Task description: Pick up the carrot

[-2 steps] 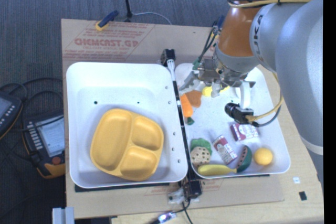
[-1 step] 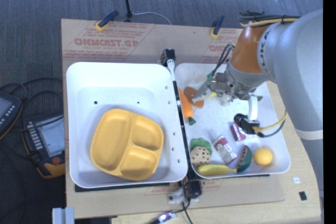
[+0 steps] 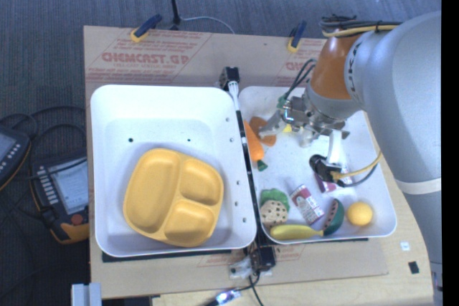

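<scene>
Banana [image 3: 296, 231]: yellow, lying lengthwise along the front wall of the right bin [image 3: 380, 229], the item closest to the viewer.
Cookie [image 3: 272, 211]: round, tan with dark chips, touching the banana's left end, with a green leafy piece [image 3: 275, 196] just behind it.
Red packet [image 3: 308, 203]: small, red and white, just behind the banana's middle.
Watermelon slice [image 3: 333, 217]: red flesh, green rind, at the banana's right end.
Lemon [image 3: 359, 213]: round, yellow-orange, just right of the watermelon slice, near the right bin's front right corner.
Carrot [image 3: 254, 140]: orange, tapered, lying lengthwise against the left wall of the right bin, thick end toward the back, narrow end toward the front; a small dark green stub sits at the front tip. It lies well behind the cookie and rests on the bin floor, free of the fingers.
Gripper [image 3: 290, 122]: hangs over the back half of the right bin, just right of the carrot's thick end; whether the fingers are spread or pressed together cannot be told from this angle.
Arm [image 3: 391, 82]: grey with an orange band, reaching in over the right bin's right side.
Left bin [image 3: 115, 107]: white, beside the right bin, sharing the middle wall.
Yellow tray [image 3: 173, 195]: three compartments, lying in the front half of the left bin.
</scene>
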Robot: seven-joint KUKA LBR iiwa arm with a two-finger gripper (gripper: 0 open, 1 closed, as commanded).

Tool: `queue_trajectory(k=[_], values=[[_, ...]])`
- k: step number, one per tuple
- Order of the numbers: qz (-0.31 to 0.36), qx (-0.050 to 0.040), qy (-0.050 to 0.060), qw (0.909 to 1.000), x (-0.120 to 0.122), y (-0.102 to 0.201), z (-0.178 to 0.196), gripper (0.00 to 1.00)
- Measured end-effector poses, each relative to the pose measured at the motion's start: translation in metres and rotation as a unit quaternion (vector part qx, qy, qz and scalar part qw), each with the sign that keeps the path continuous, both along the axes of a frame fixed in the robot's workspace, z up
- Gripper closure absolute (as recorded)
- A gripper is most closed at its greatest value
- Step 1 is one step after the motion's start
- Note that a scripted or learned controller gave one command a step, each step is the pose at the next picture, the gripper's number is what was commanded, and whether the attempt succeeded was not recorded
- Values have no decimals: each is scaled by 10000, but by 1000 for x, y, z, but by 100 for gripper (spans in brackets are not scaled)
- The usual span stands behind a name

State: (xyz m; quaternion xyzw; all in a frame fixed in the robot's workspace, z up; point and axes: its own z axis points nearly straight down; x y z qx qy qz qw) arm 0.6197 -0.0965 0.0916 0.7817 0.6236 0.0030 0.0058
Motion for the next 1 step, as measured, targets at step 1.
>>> queue_trajectory(k=[1], values=[[-239,20,-31,9997,-8,1,0,0]])
